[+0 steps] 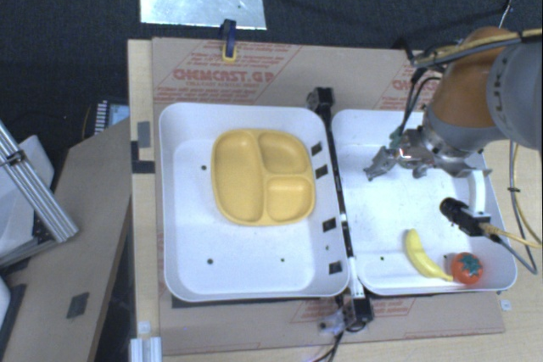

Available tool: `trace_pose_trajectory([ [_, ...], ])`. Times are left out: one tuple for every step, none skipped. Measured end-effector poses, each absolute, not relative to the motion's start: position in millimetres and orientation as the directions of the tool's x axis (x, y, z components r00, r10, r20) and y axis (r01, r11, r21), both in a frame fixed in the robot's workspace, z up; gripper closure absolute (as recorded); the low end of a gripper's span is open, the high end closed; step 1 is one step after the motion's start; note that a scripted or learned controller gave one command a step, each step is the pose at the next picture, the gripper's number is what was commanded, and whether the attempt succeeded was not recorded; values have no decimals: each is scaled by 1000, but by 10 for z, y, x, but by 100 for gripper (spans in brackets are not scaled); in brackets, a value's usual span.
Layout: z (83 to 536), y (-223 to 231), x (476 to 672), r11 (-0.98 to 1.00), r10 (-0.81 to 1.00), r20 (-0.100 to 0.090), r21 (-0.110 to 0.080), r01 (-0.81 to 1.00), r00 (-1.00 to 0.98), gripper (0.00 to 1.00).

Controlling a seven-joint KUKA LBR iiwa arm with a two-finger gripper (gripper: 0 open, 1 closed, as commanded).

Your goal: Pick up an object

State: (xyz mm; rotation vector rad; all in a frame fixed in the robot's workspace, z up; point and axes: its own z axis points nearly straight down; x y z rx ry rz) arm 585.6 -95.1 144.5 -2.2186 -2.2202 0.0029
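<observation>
Camera view: grey arm [509, 89] with an orange band comes in from the right. The tool [399, 169] sits over the upper part of the right bin [501, 271], above bare white floor, spread wide, nothing between its fingers. A banana [422, 256] lies near that bin's front edge, well apart from the tool. A small orange-red round fruit [466, 267] is just beside the banana's right end, in the front right corner. The left bin [182, 267] holds a yellow three-compartment plate [261, 176], roughly centred. Both bins rest on a brown surface [254, 68] with red print.
</observation>
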Motion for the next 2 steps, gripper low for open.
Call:
trace_pose_trajectory([
  [993,-990,5914,0,1000,1,-3,1000,0,0],
  [840,-987,5918,-1,1000,0,-1,1000,1,0],
])
